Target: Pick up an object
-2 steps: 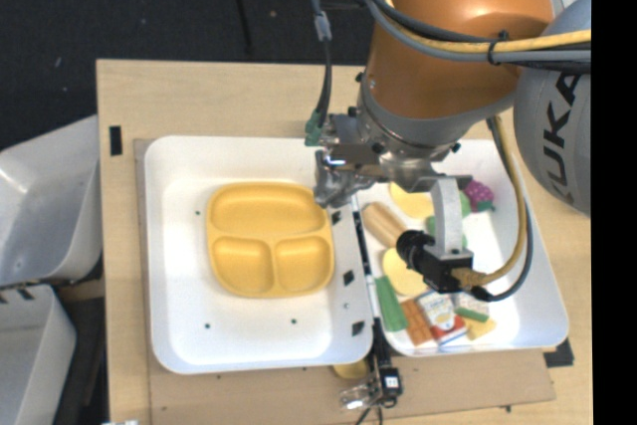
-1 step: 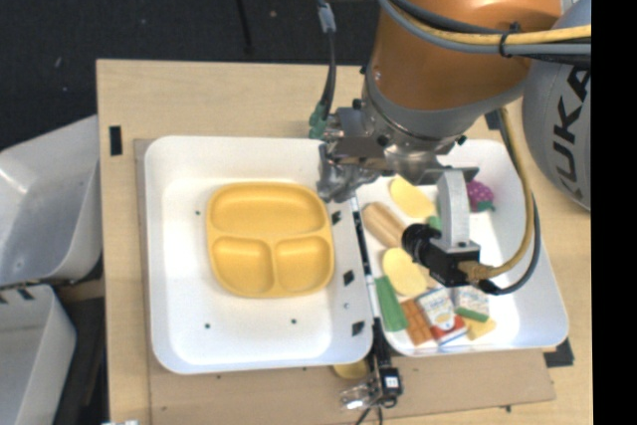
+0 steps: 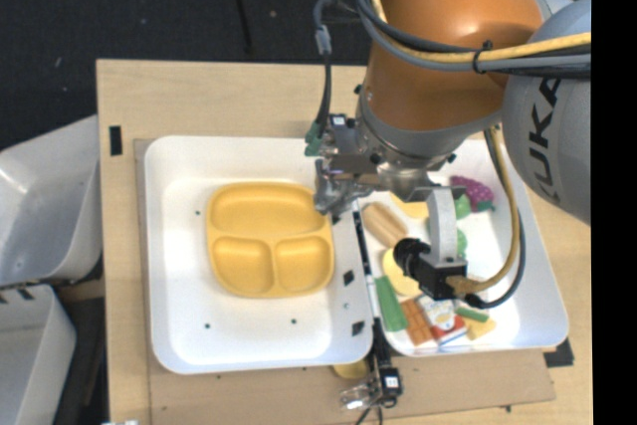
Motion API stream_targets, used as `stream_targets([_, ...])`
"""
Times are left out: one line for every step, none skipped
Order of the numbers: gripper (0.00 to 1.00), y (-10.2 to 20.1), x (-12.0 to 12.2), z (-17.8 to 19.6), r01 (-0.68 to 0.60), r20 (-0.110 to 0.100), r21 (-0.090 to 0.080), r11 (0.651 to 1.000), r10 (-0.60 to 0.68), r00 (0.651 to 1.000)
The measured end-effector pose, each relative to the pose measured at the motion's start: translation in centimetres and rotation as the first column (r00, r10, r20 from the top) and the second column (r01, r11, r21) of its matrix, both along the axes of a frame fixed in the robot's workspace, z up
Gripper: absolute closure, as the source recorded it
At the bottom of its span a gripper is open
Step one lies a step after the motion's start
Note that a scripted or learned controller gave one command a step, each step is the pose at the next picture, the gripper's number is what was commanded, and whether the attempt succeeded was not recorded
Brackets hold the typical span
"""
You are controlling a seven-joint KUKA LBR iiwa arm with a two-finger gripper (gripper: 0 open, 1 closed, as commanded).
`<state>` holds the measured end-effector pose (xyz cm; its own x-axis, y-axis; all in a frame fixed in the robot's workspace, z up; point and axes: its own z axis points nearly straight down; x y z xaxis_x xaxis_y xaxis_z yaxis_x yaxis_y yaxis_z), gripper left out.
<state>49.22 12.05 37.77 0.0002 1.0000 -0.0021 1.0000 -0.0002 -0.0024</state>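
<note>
Pale wooden bench (image 3: 124,100) on a dark floor, carrying two shallow white bins side by side. Left bin (image 3: 179,314): one yellow sectioned tray (image 3: 269,239), moulded plastic with rounded corners, one long compartment across the top and two smaller ones below, lying flat near the bin's right wall. Right bin (image 3: 532,314): a loose heap of small toy-food items crowded toward its left side and front, namely a tan bread-like roll (image 3: 381,222) lying at a slant, a purple grape cluster (image 3: 476,189) near the far side, a green stick-shaped piece (image 3: 390,309) beside the dividing wall, a red-and-white packet (image 3: 441,321) at the front, and yellow pieces under and around these; several overlap and their edges are hard to separate. Arm: grey body with a large orange band (image 3: 448,35), reaching in from the right and hanging over the divide between the bins, cables looped around it. Gripper (image 3: 330,199): dark metal assembly low over the left bin's right edge, just beside the upper right corner of the yellow sectioned tray; whether it touches the tray cannot be told, whether its fingers are apart or together cannot be told from this angle, and nothing is seen held between them. A white-and-green fitting (image 3: 443,229) and black bracket (image 3: 423,269) hang from the arm over the heap.
</note>
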Motion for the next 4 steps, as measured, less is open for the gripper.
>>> stream_targets([1.00,-5.6,-0.2,-6.5,0.005,-0.002,-0.001,1.000,-0.005,1.000])
stream_targets([1.00,-9.8,-0.1,3.9,0.003,0.015,0.002,1.000,-0.003,1.000])
stream_targets([1.00,-5.1,-0.2,2.3,-0.006,0.001,0.002,1.000,0.006,1.000])
stream_targets([1.00,1.2,0.4,-2.0,-0.008,-0.002,0.001,1.000,0.008,1.000])
